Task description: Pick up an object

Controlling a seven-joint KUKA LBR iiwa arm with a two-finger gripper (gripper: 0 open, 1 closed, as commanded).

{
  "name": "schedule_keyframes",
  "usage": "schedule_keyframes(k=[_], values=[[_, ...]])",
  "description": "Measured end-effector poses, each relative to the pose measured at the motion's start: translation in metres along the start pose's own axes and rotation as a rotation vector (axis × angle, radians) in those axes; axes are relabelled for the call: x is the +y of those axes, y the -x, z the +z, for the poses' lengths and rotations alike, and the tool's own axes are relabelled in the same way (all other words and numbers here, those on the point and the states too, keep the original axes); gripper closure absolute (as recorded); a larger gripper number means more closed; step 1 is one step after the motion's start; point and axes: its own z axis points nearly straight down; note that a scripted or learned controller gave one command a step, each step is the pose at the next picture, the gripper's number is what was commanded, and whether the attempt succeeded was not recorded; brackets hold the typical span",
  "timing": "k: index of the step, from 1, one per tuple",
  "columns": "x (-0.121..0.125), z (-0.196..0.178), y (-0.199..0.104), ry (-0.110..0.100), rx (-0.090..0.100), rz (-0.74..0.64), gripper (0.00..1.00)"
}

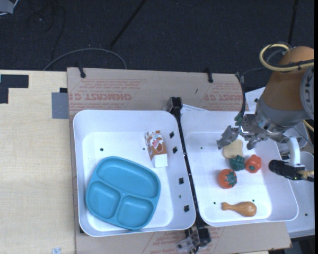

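A pale wooden bench point(26, 168) fills the left, with dark carpet point(148, 25) and loose black cables behind it. On a brown cardboard sheet point(148, 91) printed with red lettering sit two shallow, glossy white bins. The left bin point(82, 142) holds a smooth blue plastic tray point(123, 192) with three rounded compartments, and just beyond it a small printed carton point(156, 148) lying flat. The right bin point(206, 205) holds a beige lump point(233, 149), a teal piece point(237, 162), two red-orange tomato-like toys point(227, 178) point(253, 163) and a tan drumstick point(240, 208) near the front wall. The gripper point(238, 134) hangs above the beige lump; whether it is spread or closed cannot be made out.
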Motion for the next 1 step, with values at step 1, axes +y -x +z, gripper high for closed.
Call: schedule_keyframes(k=[1], values=[[0.0029,-0.0082,0.0002,0.015,-0.002,-0.002,0.0]])
